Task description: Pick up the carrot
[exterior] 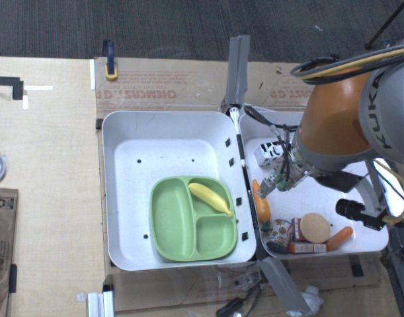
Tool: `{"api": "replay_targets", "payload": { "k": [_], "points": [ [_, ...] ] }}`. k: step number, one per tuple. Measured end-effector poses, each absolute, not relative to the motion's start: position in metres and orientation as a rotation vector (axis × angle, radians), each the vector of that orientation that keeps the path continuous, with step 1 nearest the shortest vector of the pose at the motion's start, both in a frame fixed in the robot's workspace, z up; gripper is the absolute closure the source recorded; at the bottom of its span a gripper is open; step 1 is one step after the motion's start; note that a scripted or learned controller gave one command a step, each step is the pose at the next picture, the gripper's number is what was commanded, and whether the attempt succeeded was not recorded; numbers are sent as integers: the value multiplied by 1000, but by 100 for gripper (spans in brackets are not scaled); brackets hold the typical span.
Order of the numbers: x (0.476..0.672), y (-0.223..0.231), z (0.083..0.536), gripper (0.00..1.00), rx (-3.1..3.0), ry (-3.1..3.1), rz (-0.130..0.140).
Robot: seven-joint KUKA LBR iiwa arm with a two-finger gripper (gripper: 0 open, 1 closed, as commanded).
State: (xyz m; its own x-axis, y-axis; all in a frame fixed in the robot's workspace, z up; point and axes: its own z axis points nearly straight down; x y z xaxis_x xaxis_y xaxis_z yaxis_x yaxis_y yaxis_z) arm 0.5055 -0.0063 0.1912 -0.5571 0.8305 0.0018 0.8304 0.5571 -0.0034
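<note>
The carrot (260,205) lies in the right bin (370,243), close against the bin's left wall. The gripper (278,182) hangs just beside the carrot's upper end; whether it is open or closed cannot be told. A round wooden disc (315,228) lies further into the same bin. In the left bin (122,177), a banana (209,197) rests on a green divided plate (172,226).
</note>
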Motion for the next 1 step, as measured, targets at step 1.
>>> {"api": "replay_targets", "payload": {
  "k": [1],
  "points": [
    [507,40,189,100,-986,-2980,3]
  ]
}}
